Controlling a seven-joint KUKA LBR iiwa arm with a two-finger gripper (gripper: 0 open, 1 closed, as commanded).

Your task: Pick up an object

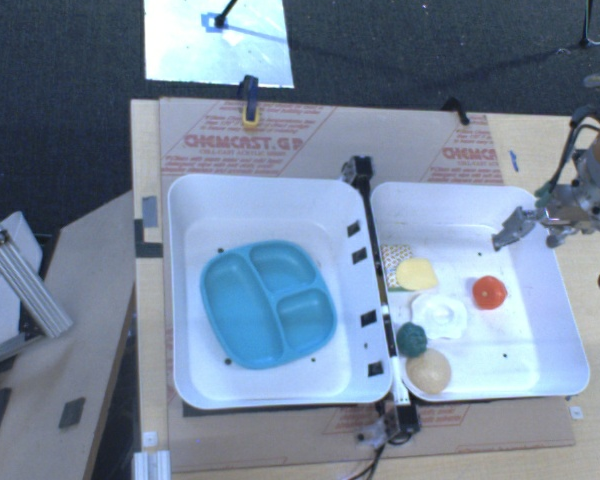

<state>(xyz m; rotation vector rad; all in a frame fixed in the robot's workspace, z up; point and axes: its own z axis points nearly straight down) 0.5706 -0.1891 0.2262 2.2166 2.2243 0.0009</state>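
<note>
The right bin [540, 368] holds several small objects. A red tomato-like ball [489, 292] lies toward its right side. A yellow piece [416, 274], a white piece [440, 315], a dark teal ball [412, 339] and a beige ball [428, 371] cluster along its left wall. My gripper [535, 233] hangs over the bin's upper right corner, above and to the right of the red ball. Its fingers are open and nothing sits between them.
The left bin [190, 218] holds a blue divided plate [268, 303]. A black divider with clips [368, 268] runs between the two bins. A small patterned item [395, 257] lies by the yellow piece. Cardboard [310, 138] underlies both bins.
</note>
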